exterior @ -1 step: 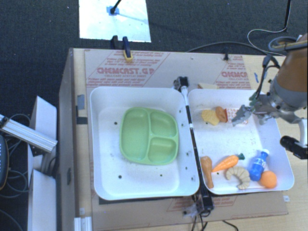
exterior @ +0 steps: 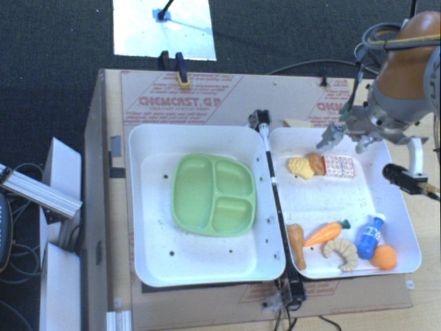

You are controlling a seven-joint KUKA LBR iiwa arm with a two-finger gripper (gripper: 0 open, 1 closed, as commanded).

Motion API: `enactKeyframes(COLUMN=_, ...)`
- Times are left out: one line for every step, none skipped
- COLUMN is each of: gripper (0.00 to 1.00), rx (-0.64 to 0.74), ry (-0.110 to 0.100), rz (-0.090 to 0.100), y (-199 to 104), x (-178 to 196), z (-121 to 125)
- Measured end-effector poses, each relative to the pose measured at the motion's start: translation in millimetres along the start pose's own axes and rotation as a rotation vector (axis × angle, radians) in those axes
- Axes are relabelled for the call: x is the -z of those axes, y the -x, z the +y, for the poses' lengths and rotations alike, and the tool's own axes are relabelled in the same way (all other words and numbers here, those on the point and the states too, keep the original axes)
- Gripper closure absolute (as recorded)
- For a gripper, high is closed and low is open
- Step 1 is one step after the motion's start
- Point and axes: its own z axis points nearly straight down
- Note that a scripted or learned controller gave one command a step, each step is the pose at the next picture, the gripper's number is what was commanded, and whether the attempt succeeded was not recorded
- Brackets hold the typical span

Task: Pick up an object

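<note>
The claw [exterior: 346, 136] hangs spread and empty over the right bin's [exterior: 386, 250] far rim. Just below it lie a yellow toy [exterior: 299, 167], a brown bun [exterior: 316, 163] and a checkered packet [exterior: 339, 166], touching. Best drop straight onto the packet's outer end; the rim crowds behind, open floor lies nearer.

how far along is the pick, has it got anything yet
Early stage. Done so far: the arm has reached over the right bin, its hand above the bin's far edge near the pink patterned block. In hand: nothing visible between its fingers. Left: descend, grasp and lift an item. The carrot, blue bottle and orange ball all lie in the bin; the green tray sits in the left bin.
</note>
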Motion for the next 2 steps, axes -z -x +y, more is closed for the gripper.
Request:
enactKeyframes(gripper=0.00, rx=-0.002, ry=-0.003, rz=-0.001, y=10.1, x=-58.2, z=21.9)
enactKeyframes(gripper=0.00, rx=-0.001, ry=-0.004, rz=-0.001, y=-1.3, x=-112.7, z=17.9)
